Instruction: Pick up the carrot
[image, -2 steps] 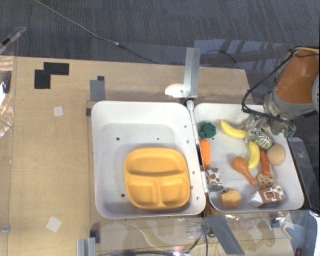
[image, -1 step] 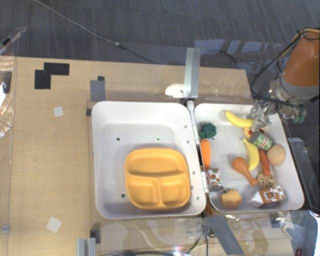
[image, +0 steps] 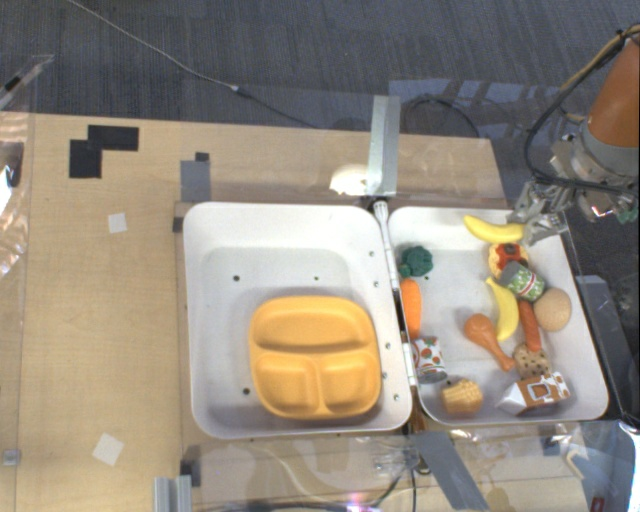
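The gripper (image: 540, 212) hangs at the far right corner of the right bin (image: 592, 400), just above its rim, under the arm (image: 612, 110) with its orange band. At this size there is no telling how the gripper is set, and nothing shows caught in it.

The carrot (image: 410, 306) is clear across that same bin, tucked against the left wall beside the divider between the two bins. So from the gripper it lies toward the view's left and down toward the near edge, with a good stretch of cluttered bin in between. Its long axis runs roughly far-to-near, along the wall, green top at the far end. The green broccoli piece (image: 416, 261) sits just beyond that top, and a small printed can (image: 428, 358) sits right at its near tip.

Between gripper and carrot there is plenty in the way: a banana (image: 493, 230) close under the gripper, a second banana (image: 505, 309), and a chicken drumstick (image: 487, 338) nearer the middle. The yellow divided plate (image: 314, 354) rests in the left bin (image: 215, 300), out of play.

My read: the reach has not begun. The move calls for a long travel leftward over the clutter, then a descent with the closing direction across the carrot's width. The wall hard against its left side looks like the tight spot.
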